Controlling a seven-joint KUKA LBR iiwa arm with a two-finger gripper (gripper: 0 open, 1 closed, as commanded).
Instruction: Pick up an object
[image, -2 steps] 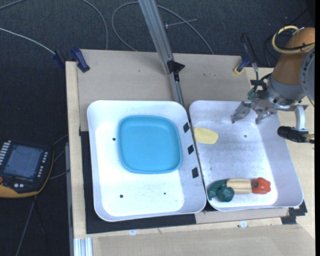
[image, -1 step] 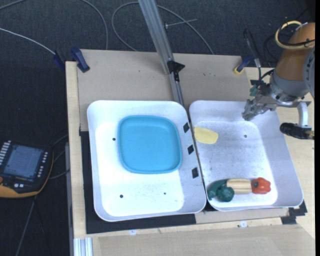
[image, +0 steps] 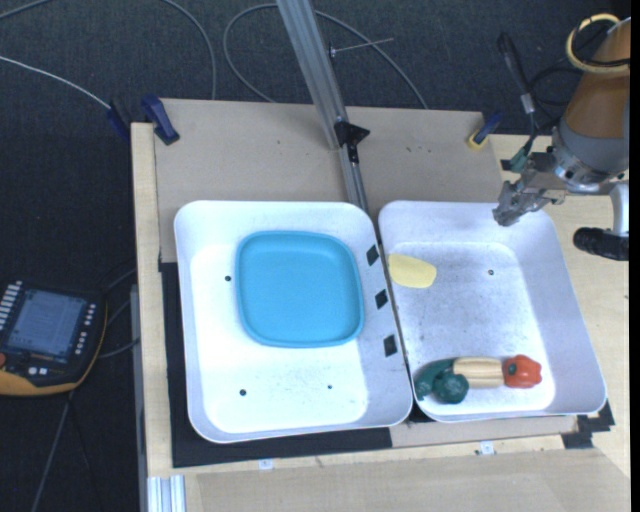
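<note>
In the right bin (image: 560, 300) lie a pale yellow wedge (image: 411, 271) near its left wall, and along the near edge a dark green lump (image: 443, 384), a tan stick-shaped piece (image: 479, 372) and a red round piece (image: 521, 371) in a row. My gripper (image: 510, 212) hangs over the far right corner of that bin, well apart from all of them. Nothing shows between its fingers.
The left bin (image: 200, 330) holds a blue square plate (image: 299, 288). A metal pole (image: 318, 70) slants over the bench behind the bins. Blue clamps (image: 160, 118) sit at the bench's far corners. A handheld controller (image: 45, 333) lies on the floor at left.
</note>
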